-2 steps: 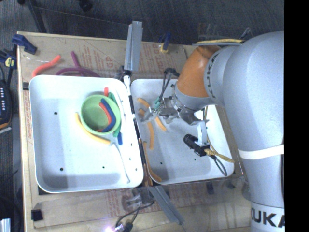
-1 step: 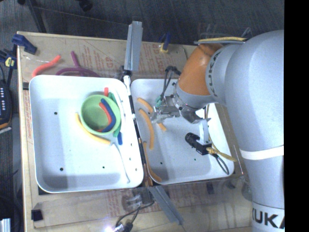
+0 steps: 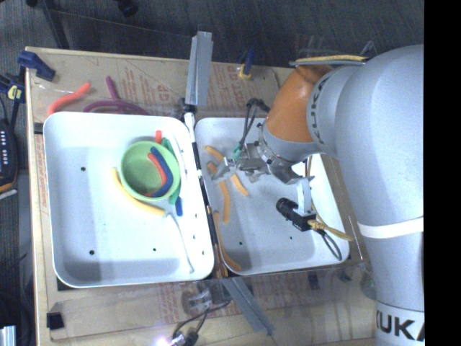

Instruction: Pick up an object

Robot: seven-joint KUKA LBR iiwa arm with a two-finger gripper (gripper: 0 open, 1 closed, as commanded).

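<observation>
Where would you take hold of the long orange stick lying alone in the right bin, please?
Grip the orange stick across its middle, coming straight down from above. It lies flat on the bin floor, running nearly top to bottom in the view, so the fingers should close from its left and right. Bare floor lies on both sides there, though the bin wall on the left is fairly near; probably still workable.

You have two shallow white plastic bins side by side: the left bin holds a round green bowl; the right bin holds thin orange sticks, near its left wall.
</observation>
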